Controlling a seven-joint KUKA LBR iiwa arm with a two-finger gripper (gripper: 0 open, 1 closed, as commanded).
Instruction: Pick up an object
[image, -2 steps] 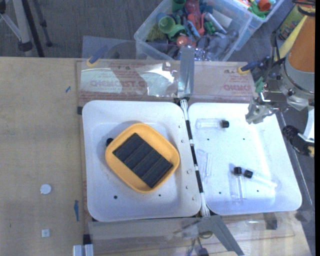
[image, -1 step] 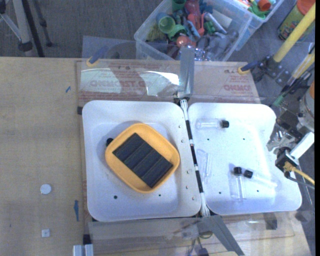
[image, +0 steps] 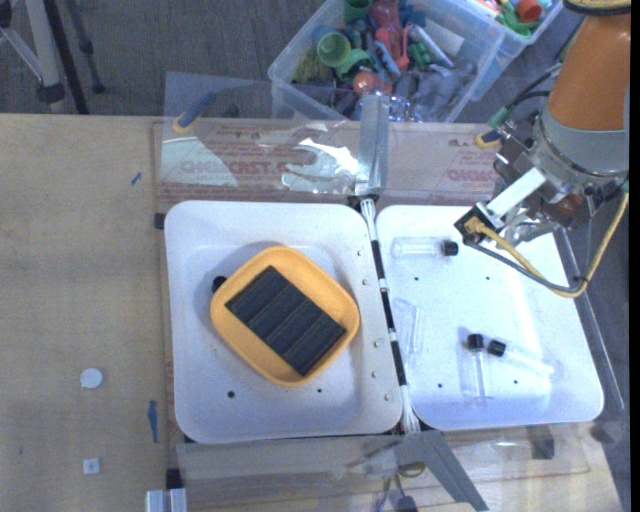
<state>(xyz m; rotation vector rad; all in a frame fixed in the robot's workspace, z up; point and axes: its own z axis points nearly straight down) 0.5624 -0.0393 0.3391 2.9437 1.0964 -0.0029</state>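
A yellow square pad with a black ribbed top (image: 285, 315) lies tilted in the middle of the left bin (image: 190, 300). In the right bin (image: 570, 390) lie several clear plastic tubes with black caps: one near the back (image: 425, 246), one pair towards the front (image: 486, 346), and one beside the divider (image: 408, 325). My gripper (image: 548, 208) hangs over the back right corner of the right bin, above and to the right of the tubes. Nothing is seen held in it.
A small black thing (image: 218, 284) peeks out from under the pad's left corner. Behind the bins lie a strip of cardboard with clear film (image: 300, 165) and a clear tub of coloured toys (image: 400, 50). The wooden bench (image: 80, 300) stretches to the left.
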